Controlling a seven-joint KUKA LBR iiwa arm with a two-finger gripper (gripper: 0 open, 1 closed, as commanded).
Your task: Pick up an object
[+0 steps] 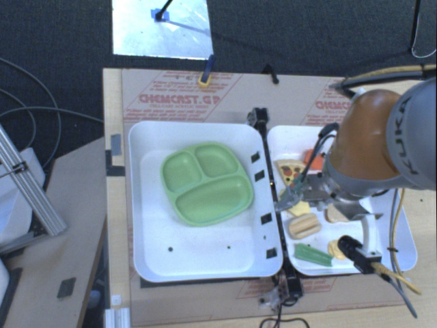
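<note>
Toy food pieces are being kept in the right bin (290, 139), and that's where anything pickable is sitting. At least six are being counted there:

- one pizza slice (290, 171) toward 10 o'clock of the bin
- one orange-red piece (313, 159) just beside it at its 1 o'clock, partly being covered by the arm
- one pale yellow bit (299, 210) near the bin's left wall
- one tan bun-like roll (304, 226) just below that
- one green piece (312, 255) at about 7 o'clock
- one yellow piece (335, 249) just beside the green one at its 3 o'clock

A tan scrap is also peeking out under the arm, so the count is being kept loose.

One gripper (290, 198) is being held low over the left side of the right bin, between the pizza slice and the pale yellow bit. Whether it's open or closed can't be told from this angle, and nothing is clearly being gripped.

Two white bins are being shown in total. The left bin (147, 203) is being taken up by exactly one green plate (207, 183) with three compartments, lying flat and tilted a bit, near the bin's centre. One cardboard sheet (177, 98) is being used under both bins, and one shiny panel (160, 19) is lying at 12 o'clock beyond it.
</note>
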